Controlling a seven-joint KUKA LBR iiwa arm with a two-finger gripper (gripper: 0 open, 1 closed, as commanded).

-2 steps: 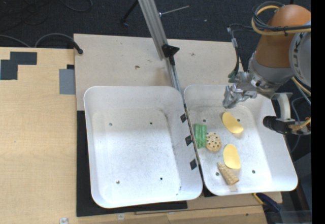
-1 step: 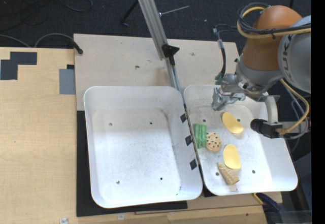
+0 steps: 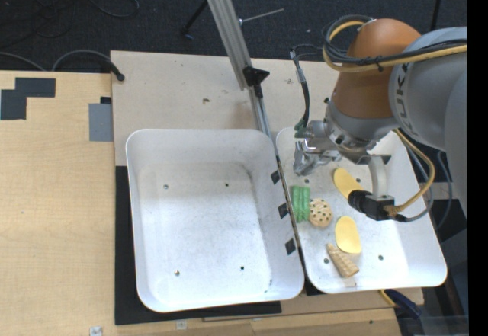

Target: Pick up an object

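My gripper hangs over the far left part of the right bin, beneath the orange wrist band. Just below its tips lies a green ridged block against the bin's left wall. Beside the block sits a tan dotted ball. A yellow banana-like piece lies to the right of the gripper, a yellow oval piece sits lower, and a tan waffle-textured piece lies near the front. I see nothing between the fingers.
The left bin sits beside the right one, joined by black clips along the shared wall. A slanted aluminium rail rises behind the bins. A black cable connector hangs from the arm over the right bin.
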